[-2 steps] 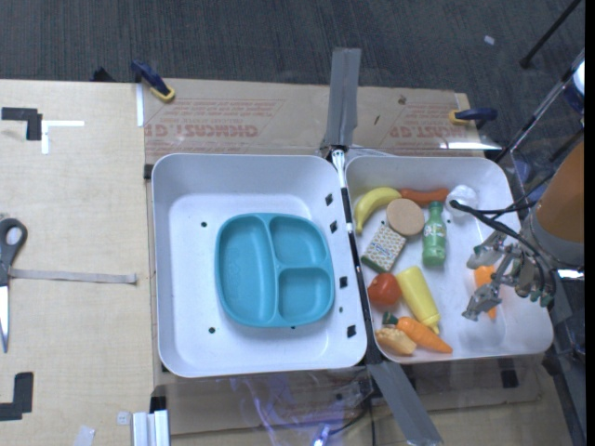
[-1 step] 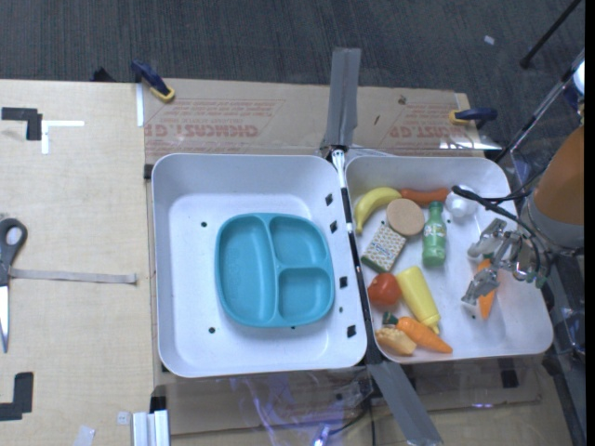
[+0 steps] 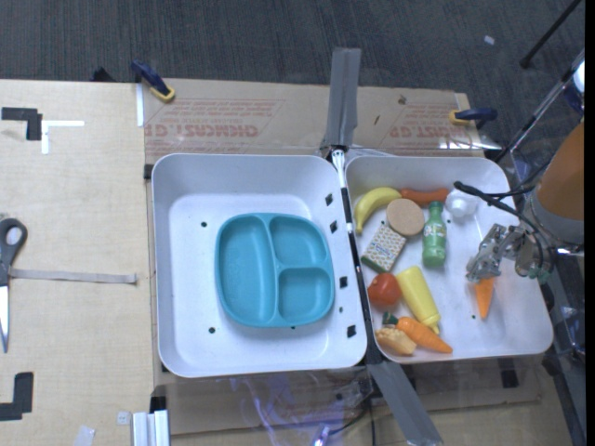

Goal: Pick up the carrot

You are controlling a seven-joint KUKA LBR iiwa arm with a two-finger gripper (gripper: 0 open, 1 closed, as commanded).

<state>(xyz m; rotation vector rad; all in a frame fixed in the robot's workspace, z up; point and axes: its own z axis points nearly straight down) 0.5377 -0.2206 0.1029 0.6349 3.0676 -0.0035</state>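
The gripper [image 3: 485, 260] is seen low over the right bin [image 3: 521, 342], near its right wall; whether it is wide or narrow cannot be told, since the metal parts blur together. A carrot [image 3: 483, 297] is seen just below the gripper, point down, lying on the bin floor or hanging from the tip; contact cannot be judged. A second carrot [image 3: 426, 334] is laid near the bin's front edge, beside a bread-like piece [image 3: 394, 342] and a tomato [image 3: 384, 290]. A yellow bottle [image 3: 418, 294], a green bottle [image 3: 434, 235], a cracker [image 3: 384, 246], a round brown biscuit [image 3: 404, 216], a banana [image 3: 375, 203], a long orange-red item [image 3: 425, 195] and a white ball [image 3: 459, 205] are spread across the rest of that bin. No label on the bottles can be read.

In the left bin [image 3: 177, 249] a teal divided plate [image 3: 275, 269] is set.

Behind the bins a cardboard sheet [image 3: 232, 124] is clamped, printed with red lettering seen upside down and too faint to be read with certainty. The pale wooden tabletop [image 3: 74, 342] carries scissors [image 3: 7, 268] at the left edge, and black tape marks [image 3: 22, 119]. Dark grey carpet [image 3: 279, 17] is seen beyond.
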